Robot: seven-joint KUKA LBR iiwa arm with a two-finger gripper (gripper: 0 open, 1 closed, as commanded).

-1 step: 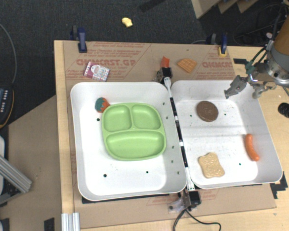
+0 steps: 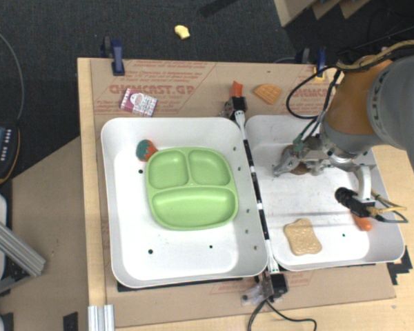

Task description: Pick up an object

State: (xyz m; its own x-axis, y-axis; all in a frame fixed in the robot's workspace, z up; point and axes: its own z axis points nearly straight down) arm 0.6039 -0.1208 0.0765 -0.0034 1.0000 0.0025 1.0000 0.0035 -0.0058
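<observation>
Grey with an orange band, the arm is seen over the right bin (image 2: 317, 200), with the gripper (image 2: 298, 163) set low in that bin's far left part; whether the claw is open or closed cannot be told. A tan biscuit-shaped piece (image 2: 302, 237) is laid at the bin's near edge, well apart from the gripper. A green divided plate (image 2: 191, 188) is held in the left bin (image 2: 124, 240).
</observation>
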